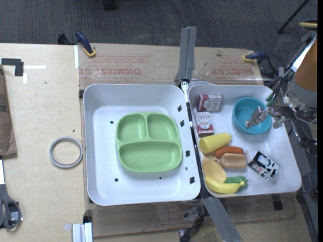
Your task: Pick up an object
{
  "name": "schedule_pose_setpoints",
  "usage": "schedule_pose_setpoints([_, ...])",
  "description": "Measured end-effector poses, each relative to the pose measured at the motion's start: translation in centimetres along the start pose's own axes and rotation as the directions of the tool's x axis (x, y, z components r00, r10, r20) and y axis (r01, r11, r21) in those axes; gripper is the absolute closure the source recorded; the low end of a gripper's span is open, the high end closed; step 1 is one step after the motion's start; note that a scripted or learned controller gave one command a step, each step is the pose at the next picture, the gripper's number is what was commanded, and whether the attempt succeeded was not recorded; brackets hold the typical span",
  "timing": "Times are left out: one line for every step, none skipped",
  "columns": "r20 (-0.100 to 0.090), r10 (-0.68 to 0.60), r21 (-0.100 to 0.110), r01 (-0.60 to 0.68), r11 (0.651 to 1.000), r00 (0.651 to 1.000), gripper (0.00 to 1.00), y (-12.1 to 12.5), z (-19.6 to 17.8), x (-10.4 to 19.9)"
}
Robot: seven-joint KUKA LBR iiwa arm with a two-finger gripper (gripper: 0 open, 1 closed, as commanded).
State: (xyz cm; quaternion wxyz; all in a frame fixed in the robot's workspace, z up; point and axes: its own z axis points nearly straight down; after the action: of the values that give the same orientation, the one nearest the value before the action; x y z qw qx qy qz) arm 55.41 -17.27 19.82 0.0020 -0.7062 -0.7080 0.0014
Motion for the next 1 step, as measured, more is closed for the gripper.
schedule_pose_setpoints([0.0,-0.251,-0.002,0.251,0.968,0.968,0.0,-2.63,10.86,3.24])
